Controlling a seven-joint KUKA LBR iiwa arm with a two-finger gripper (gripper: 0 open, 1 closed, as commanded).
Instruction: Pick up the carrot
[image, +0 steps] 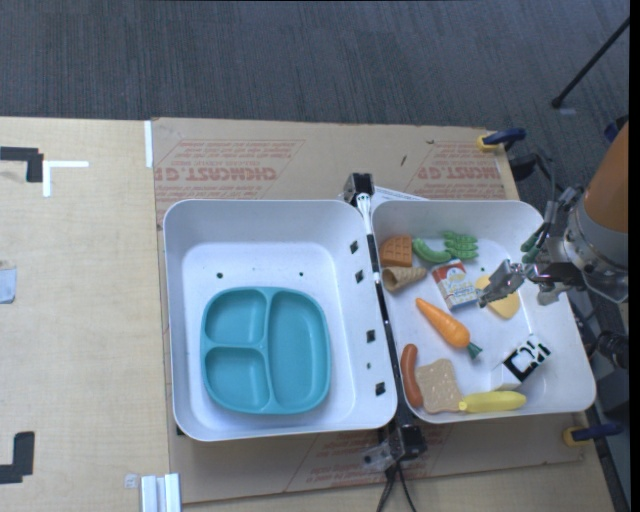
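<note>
Nearest to the camera, along the front of the right bin (570, 395), lay one banana (492, 402), one slice of bread (437, 384) and one sausage (409, 368), with one small black-and-white block (526, 359) a little behind them. The left bin (185, 300) held one teal divided plate (266, 350).

The carrot (445, 323) lay in the middle of the right bin, alone on the white floor and not touching its neighbours. Its long axis ran at a slant: the orange tip pointed to the far left, the green end to the near right.

The gripper (500, 280) hung farther back and to the right of the carrot, near but apart from it, above a yellow piece (506, 305). I could not tell if it was released or clenched; nothing was seen in it. I judged that the coming move needed a shift left and toward the camera.

Farthest lay one small carton (458, 284), one cone (400, 278), one waffle (396, 250) and one green vegetable (445, 246). There was one arm (600, 215).
</note>
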